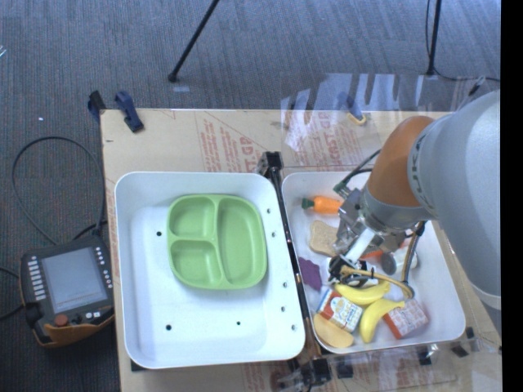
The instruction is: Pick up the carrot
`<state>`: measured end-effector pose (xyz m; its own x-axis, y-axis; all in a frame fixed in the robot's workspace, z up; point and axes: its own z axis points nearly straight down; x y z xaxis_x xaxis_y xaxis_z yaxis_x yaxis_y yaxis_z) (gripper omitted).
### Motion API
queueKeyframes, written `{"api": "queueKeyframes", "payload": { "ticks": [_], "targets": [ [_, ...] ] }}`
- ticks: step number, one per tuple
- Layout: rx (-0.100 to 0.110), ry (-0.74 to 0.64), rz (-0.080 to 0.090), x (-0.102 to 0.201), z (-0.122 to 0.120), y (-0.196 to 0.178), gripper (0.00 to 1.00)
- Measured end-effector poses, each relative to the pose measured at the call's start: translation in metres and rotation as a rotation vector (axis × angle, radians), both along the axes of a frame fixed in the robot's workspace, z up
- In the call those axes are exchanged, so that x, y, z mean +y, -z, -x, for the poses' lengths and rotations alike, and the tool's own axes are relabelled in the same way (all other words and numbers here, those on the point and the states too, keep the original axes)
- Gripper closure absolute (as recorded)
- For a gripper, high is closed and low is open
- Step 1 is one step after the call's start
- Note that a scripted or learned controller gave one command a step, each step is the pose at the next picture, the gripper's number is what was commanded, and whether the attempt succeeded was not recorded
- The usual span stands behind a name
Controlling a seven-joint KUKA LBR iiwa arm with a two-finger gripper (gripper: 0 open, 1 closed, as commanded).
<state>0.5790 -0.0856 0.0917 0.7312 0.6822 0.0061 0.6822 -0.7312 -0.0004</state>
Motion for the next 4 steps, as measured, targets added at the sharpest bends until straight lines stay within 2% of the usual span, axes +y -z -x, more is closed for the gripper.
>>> {"api": "queueKeyframes", "payload": {
  "ticks": [1, 2, 3, 4],
  "targets": [
    [-0.001, 0.142, -0.001, 0.075, -0.016, -0.144, 1.0],
    [0.017, 0.352, 0.002, 0.036, 0.019, -0.093, 1.0],
    [0.014, 0.491, 0.0, 0.118, 0.028, -0.094, 1.0],
    [0.005, 0.531, 0.001, 0.073, -0.028, -0.147, 1.0]
  ]
}}
